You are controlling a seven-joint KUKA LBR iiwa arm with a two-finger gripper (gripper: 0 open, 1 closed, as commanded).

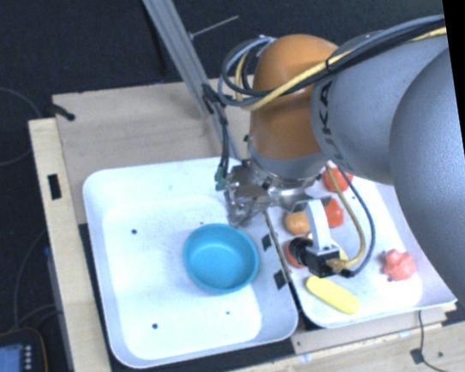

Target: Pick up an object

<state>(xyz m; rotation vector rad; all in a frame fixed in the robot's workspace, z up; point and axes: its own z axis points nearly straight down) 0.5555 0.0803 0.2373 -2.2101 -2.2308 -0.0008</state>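
Two shallow white bins are seen side by side on a pale wooden bench (128, 127). In the left bin (141, 324) a blue bowl (220, 257) is set upright near the bin's right wall, its rim facing up. The grey arm (395, 113), with its orange band (289, 99), is reached in from the right and is held over the divide between the bins. The gripper (238, 195) is placed just above and to the right of the bowl, close to its rim; whether it is spread or pressed together cannot be told, and nothing is seen held by it. In the right bin (405, 298) a yellow banana-shaped object (332, 295) is laid near the front wall, a pink object (396, 264) is found toward the right side, and an orange-tan rounded object (297, 222) sits near the left wall, with red pieces (333, 210) beside it, partly hidden by the arm's cables and a black-and-white fitting (322, 250).
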